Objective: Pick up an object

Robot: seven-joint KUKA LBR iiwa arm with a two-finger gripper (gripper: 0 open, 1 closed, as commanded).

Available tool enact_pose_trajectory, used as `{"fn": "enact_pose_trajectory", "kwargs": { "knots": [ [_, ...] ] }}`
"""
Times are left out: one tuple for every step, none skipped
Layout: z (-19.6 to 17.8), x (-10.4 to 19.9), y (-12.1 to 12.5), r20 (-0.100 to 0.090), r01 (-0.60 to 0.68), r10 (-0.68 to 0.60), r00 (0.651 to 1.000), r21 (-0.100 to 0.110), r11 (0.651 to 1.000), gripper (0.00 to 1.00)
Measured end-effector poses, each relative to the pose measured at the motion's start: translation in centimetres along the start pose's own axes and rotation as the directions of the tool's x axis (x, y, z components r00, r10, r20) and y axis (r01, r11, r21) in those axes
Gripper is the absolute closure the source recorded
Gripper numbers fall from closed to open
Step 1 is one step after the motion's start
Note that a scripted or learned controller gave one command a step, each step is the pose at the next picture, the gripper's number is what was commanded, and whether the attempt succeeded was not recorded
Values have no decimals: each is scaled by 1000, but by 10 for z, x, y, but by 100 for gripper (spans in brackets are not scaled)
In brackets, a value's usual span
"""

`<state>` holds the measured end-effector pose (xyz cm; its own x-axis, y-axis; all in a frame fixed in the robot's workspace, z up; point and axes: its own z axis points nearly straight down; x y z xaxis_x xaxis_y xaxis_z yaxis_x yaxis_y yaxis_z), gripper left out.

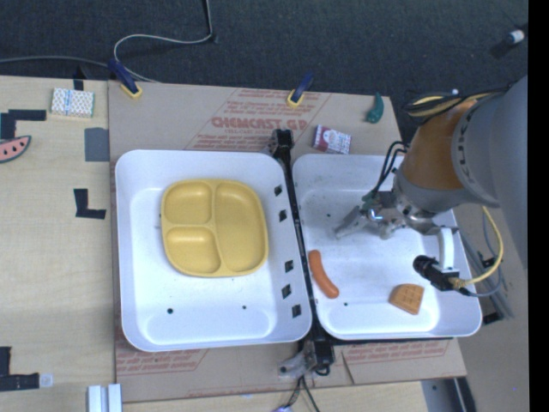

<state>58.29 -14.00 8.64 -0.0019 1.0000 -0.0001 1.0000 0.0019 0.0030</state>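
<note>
Seen from above at a slant, a tabletop [51,256] of pale wood carries a sheet of brown cardboard [249,118] on which two shallow white bins sit side by side, touching along a black seam in the middle of the frame. The left bin [141,316] holds a yellow divided plate [214,227] with three compartments, lying flat in its upper half. The right bin [360,316] holds an orange-red sausage [323,275] near its left wall, lying at a slant, and a small tan waffle-like square [408,298] toward its lower right corner, well apart from the sausage. The grey arm [480,153] with its orange band [431,148] reaches in from the right of the frame, and its hand [347,225] hangs over the upper middle of the right bin, pointing left; the fingers [351,223] appear slightly spread with nothing between them, and they lie above and to the right of the sausage, not touching it. A small red and white packet [331,139] lies on the cardboard just above the right bin. Yellow clamps [299,92] grip the cardboard's upper edge, and a black cable [163,39] loops across the dark floor at the top of the frame.
</note>
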Motion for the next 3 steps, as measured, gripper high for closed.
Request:
{"fn": "enact_pose_trajectory", "kwargs": {
  "knots": [
    [-10, -1, 0, 2, -1, 1, 1000, -2, 1000, 100],
    [-9, -1, 0, 2, -1, 1, 1000, -1, 1000, 0],
    [0, -19, 70, 2, 1, -1, 1000, -2, 1000, 0]
  ]
}}
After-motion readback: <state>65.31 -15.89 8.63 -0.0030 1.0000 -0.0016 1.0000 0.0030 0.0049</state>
